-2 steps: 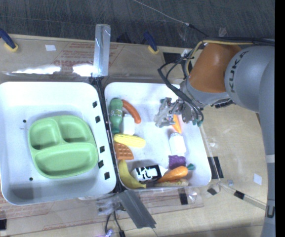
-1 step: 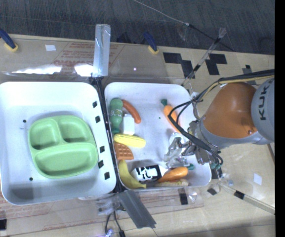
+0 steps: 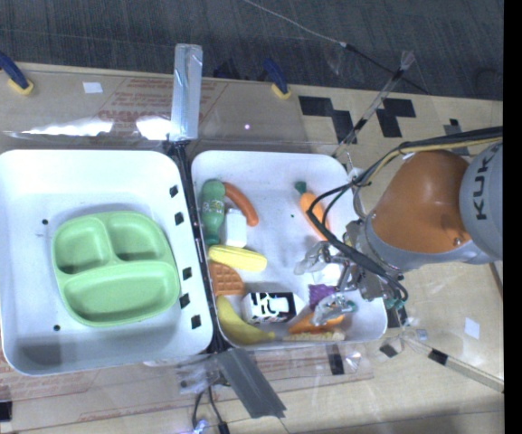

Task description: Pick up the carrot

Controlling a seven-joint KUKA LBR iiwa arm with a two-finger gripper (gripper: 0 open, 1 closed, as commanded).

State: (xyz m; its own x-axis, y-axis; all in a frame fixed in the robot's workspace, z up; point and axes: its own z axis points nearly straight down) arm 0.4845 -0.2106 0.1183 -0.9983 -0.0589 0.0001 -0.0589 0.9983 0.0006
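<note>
The left bin [image 3: 7, 242] holds a green divided plate [image 3: 113, 269], the right bin [image 3: 270, 165] holds toy foods, the carrot [image 3: 308, 200] lies near its right wall beside the arm.

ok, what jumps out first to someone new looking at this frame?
The orange-banded arm looms over the right bin, its tool low among toy food near the front wall. That food crowds the bin's left side and front: a banana, corn, a carrot alone nearer the back. The left bin holds a green divided plate.
</note>
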